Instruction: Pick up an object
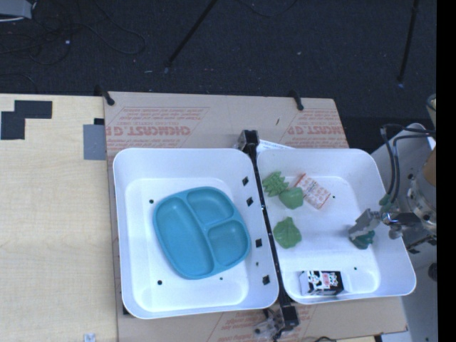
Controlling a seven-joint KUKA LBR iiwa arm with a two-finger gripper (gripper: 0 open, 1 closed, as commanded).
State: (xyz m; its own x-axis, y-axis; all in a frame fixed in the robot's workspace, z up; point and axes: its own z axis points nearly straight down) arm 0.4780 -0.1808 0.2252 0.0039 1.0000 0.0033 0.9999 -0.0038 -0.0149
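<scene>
The tool (pixel 365 228), its state impossible to tell, is seen lowered at three o'clock in the right bin (pixel 388 280), beside a small teal object (pixel 362 240), seemingly positioned for a pick.

The arm (pixel 422 191) showed at the right edge as a pale grey, rounded body, with a small patch of orange on its side. A thin dark cable (pixel 390 164) looped up from the wrist in an arch and ran down again toward the tool. The gripper (pixel 363 232) was built of dull grey metal, angular and blocky, with teal-green tips on its fingers (pixel 362 241). Small dark fittings sat along the wrist behind it.
</scene>
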